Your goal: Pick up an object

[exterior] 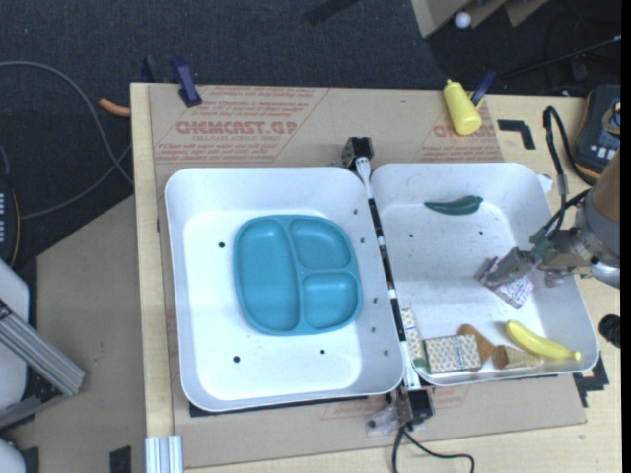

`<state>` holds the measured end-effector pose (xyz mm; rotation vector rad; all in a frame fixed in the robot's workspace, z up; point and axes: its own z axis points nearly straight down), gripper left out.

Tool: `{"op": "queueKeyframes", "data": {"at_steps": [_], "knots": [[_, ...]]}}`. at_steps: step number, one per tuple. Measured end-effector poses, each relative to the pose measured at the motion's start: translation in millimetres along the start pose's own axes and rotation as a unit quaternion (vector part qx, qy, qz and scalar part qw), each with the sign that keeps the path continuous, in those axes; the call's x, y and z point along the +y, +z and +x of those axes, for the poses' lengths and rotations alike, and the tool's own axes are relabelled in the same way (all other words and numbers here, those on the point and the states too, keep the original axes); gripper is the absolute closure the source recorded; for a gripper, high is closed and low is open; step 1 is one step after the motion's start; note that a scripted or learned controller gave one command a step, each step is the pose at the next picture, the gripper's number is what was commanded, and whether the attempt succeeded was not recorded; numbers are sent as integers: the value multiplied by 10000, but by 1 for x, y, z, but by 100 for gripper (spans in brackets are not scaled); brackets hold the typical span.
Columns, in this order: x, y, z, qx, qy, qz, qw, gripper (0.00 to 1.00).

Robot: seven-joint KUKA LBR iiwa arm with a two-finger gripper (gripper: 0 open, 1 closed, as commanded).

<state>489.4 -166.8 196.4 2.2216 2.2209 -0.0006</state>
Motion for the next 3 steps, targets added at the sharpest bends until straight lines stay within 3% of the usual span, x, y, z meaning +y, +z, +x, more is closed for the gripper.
{"op": "queueKeyframes", "data": {"at_steps": [1, 2, 3], "knots": [[76, 22, 17, 1, -9, -7, 10000, 0], [72, 113, -26, 3, 4, 16, 10000, 0], [73, 101, -26, -1, 3, -7, 10000, 100]]}}
